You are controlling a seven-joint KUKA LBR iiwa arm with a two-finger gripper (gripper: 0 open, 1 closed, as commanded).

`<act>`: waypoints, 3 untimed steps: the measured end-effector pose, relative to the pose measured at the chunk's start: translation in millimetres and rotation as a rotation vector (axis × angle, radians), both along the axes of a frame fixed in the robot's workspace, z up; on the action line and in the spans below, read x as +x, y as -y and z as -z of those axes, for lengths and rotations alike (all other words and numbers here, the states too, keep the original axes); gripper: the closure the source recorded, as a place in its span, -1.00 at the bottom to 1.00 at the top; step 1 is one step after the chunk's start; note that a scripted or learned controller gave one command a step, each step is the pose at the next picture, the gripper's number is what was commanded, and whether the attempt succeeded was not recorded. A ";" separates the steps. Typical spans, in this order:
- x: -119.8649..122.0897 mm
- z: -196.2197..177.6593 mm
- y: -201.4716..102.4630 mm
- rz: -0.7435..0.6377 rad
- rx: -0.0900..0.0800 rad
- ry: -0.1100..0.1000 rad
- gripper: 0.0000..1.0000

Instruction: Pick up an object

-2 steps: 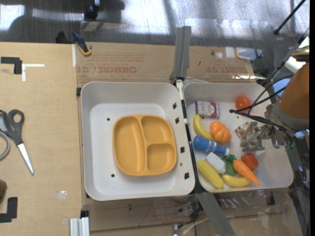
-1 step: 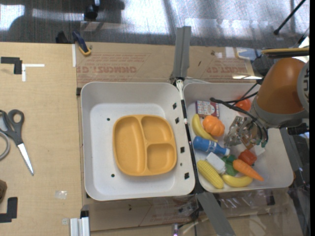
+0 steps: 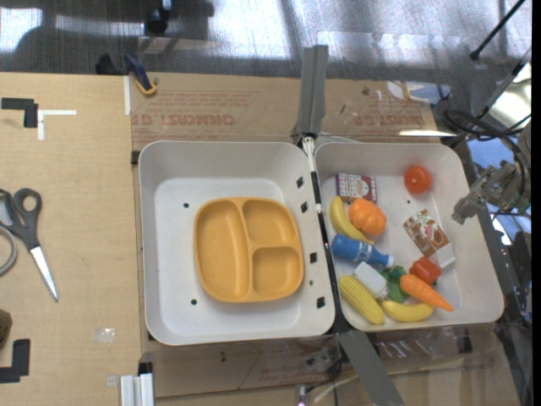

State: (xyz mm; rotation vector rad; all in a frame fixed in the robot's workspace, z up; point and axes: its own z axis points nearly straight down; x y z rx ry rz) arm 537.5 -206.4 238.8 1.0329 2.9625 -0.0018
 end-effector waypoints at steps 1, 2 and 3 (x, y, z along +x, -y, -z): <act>-59.0 146.9 -7.2 0.284 0.002 -0.001 1.00; -57.8 147.9 -74.2 0.637 0.004 -0.005 1.00; -60.3 148.1 -97.8 0.907 0.003 -0.004 1.00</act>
